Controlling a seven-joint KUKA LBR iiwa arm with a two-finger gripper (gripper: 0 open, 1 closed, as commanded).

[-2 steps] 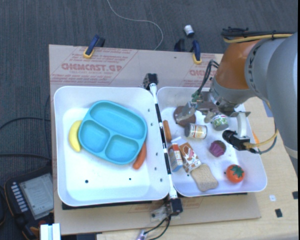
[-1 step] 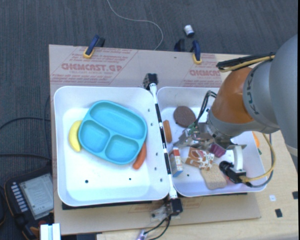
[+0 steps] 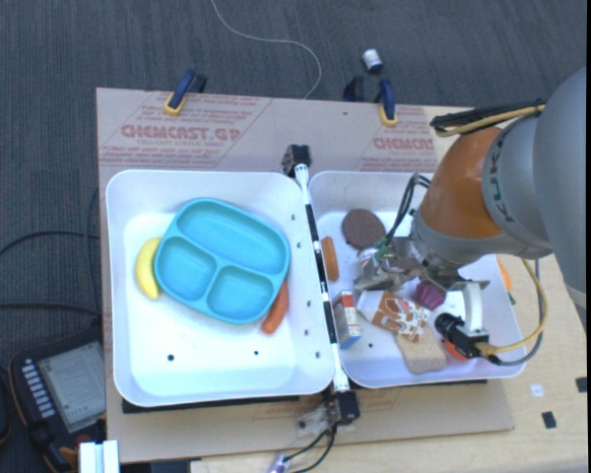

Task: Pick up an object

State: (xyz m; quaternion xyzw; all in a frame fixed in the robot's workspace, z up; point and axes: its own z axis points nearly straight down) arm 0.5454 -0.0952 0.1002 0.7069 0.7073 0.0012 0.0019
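Two white bins sit side by side. The left bin (image 3: 128,363) holds one blue divided tray (image 3: 222,259), one banana (image 3: 146,269) and one orange sausage (image 3: 275,310). The right bin (image 3: 374,372) holds a clutter of small objects (image 3: 399,313), including one brown disc (image 3: 362,228). One gripper (image 3: 389,264) hangs low over the clutter; its grip cannot be told.

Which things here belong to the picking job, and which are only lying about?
For the job:
- gripper, down in the right bin
- items near it: brown disc, purple piece, patterned packet, small bottle

Lying about:
- blue tray, banana and orange piece in the left bin
- clamps
- white cable
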